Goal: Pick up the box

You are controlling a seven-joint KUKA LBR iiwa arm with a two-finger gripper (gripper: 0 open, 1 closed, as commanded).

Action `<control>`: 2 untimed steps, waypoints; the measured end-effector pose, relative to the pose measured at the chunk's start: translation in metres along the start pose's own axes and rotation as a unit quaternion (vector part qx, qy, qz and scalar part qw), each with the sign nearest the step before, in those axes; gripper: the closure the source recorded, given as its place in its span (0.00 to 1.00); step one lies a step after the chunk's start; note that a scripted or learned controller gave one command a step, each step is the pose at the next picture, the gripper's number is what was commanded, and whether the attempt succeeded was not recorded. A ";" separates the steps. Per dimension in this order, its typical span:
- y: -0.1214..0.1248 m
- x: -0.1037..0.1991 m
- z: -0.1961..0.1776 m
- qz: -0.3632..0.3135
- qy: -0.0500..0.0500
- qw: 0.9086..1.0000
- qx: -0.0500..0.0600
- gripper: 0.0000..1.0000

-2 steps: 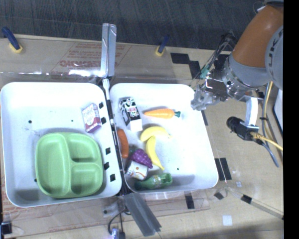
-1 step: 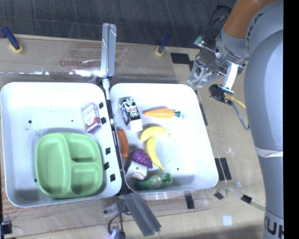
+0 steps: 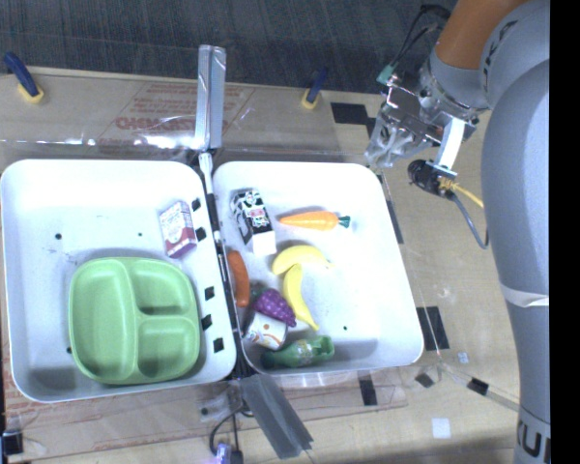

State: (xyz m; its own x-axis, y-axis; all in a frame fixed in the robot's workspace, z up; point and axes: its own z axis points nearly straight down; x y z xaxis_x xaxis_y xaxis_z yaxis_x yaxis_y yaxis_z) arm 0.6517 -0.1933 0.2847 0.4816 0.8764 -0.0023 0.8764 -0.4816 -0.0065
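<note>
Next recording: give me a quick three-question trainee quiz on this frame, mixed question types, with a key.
1. True or false: the claw is closed on the small red and white box.
2. Which bin holds the green divided tray? A) left bin B) right bin C) neither
3. Fill in: the carrot lies just above the ______ in the picture.

Key
1. False. The claw hangs past the top right corner of the right bin, far from the box, which lies in the left bin above the tray.
2. A
3. banana
</note>
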 end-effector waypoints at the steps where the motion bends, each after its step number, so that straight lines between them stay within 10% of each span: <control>1: -0.001 0.003 -0.009 -0.006 0.000 1.000 0.001 1.00; 2: -0.001 0.006 -0.019 -0.013 -0.001 1.000 0.003 1.00</control>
State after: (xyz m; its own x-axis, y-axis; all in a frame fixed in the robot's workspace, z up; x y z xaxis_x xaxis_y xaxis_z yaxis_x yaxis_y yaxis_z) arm 0.6536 -0.1873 0.3036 0.4592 0.8883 -0.0038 0.8883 -0.4592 -0.0124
